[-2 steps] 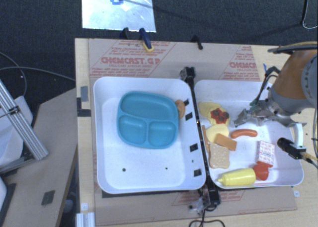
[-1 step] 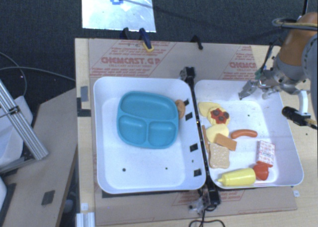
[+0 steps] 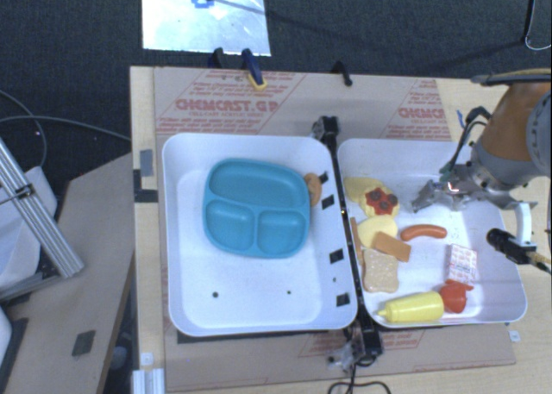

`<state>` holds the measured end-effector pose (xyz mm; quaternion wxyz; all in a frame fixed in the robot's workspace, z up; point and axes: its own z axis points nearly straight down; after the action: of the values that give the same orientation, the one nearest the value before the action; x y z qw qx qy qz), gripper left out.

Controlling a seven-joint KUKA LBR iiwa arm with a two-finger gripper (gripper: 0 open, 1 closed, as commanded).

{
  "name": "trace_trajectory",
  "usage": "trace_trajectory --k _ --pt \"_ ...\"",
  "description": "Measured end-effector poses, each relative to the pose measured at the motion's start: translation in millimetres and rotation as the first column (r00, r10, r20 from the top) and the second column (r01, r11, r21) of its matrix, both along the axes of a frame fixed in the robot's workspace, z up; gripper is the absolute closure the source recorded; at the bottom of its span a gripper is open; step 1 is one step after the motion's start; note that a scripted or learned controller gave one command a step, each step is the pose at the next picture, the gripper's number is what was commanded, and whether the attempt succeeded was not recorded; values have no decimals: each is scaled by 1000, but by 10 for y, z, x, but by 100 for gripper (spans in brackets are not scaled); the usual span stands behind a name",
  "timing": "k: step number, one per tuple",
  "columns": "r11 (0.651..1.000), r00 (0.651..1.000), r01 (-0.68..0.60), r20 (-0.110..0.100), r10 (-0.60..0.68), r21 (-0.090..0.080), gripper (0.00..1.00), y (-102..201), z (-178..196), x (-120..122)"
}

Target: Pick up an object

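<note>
1. The arm (image 3: pixel 517 129), grey with an orange band, is reaching in from the right edge of the frame; its gripper (image 3: pixel 448 187) is hovering over the upper part of the right bin (image 3: pixel 509 297).
2. The gripper is appearing as a blurred metallic cluster, so how far it is open cannot be told; no object is showing in its grasp.
3. Candidate objects are lying in the right bin: a red sausage (image 3: pixel 423 232) just below and left of the gripper, a red-topped toy pizza slice (image 3: pixel 376 198) to its left, a slice of bread (image 3: pixel 380 270) lower down, a yellow bottle with a red cap (image 3: pixel 423 305) along the bottom wall, and a small printed packet (image 3: pixel 461 261) near the lower right.
4. The left bin (image 3: pixel 259 297) is carrying a blue divided plate (image 3: pixel 256 208), well apart from the gripper.
5. Judged technique: the sausage is lying nearest and apart from its neighbours, so descending squarely over its middle, closing across its narrow width, looks soundest.
6. Hard to read: the arm's upper links are being cut off at the right edge, and the small orange item (image 3: pixel 313 185) by the divider is too small to identify.
</note>
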<state>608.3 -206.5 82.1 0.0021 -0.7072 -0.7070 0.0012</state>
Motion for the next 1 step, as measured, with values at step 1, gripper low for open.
trace_trajectory --k 1 --pt "1000 1000 -11 15 11 -3 0 468 342 648"
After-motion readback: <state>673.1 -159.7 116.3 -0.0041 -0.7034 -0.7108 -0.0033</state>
